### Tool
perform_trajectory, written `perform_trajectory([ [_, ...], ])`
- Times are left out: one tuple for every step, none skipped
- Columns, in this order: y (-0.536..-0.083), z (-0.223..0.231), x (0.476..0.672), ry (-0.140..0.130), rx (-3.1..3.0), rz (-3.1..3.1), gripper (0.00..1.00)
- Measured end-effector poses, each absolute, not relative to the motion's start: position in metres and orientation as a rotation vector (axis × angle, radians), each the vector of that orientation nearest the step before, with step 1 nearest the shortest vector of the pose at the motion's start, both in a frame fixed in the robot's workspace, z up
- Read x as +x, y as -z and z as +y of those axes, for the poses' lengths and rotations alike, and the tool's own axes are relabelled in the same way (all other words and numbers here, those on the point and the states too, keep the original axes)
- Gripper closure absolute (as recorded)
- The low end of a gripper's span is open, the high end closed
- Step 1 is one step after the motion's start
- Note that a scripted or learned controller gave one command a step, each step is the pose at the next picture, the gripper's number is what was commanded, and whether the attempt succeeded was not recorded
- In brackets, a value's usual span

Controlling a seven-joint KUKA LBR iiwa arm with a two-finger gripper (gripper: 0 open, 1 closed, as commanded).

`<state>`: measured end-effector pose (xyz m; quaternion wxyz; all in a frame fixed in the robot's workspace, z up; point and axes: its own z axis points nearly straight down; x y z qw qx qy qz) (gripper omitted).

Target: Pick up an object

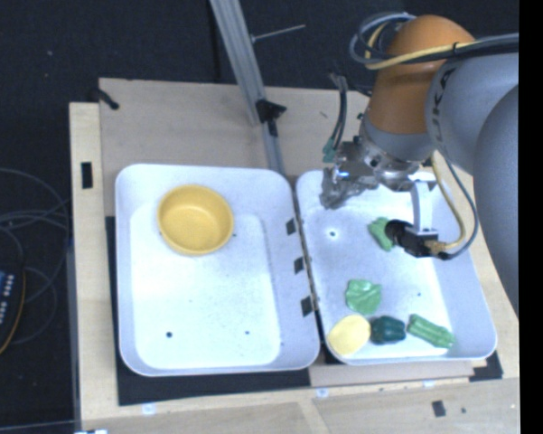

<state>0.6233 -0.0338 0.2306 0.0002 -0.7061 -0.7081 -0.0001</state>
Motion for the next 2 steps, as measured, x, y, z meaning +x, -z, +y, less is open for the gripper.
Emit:
perform_trajectory([
  [-0.229, 0.008, 0.64, 0.002, -2.218, -2.225, 1.0],
  [-0.226, 0.055, 0.655, 0.001, -2.218, -2.225, 1.0],
])
